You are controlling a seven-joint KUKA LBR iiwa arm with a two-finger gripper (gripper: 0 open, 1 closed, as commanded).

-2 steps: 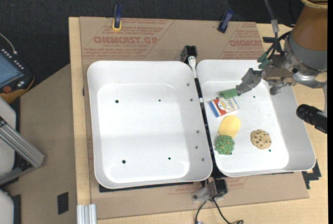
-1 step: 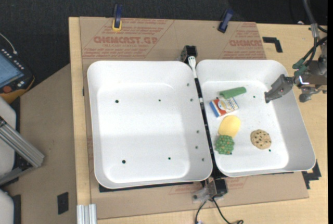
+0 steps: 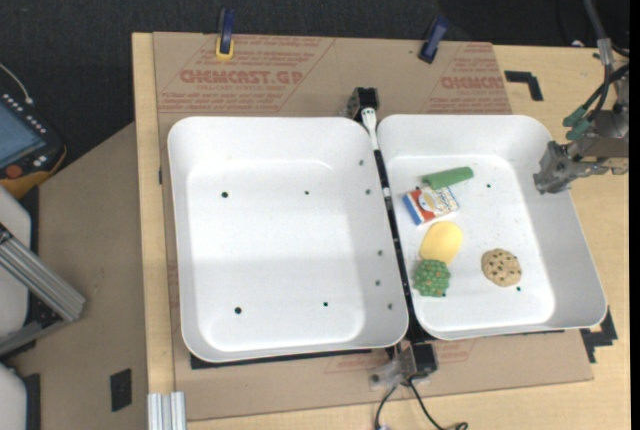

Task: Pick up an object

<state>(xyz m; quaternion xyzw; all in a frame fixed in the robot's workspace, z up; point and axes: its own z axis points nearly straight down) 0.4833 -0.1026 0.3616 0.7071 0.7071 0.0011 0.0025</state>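
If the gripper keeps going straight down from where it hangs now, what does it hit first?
Most likely the right edge of the right bin, by its rim or the sloped wall inside it. The gripper hangs there, apart from the cookie and the other items. Height is hard to judge from this slanted view.

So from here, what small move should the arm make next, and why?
Probably swing the tool inward over the right bin, toward the cookie. The tool sits at that bin's right rim, above none of the objects, and the cookie lies apart from the lemon, so it looks easiest to approach.
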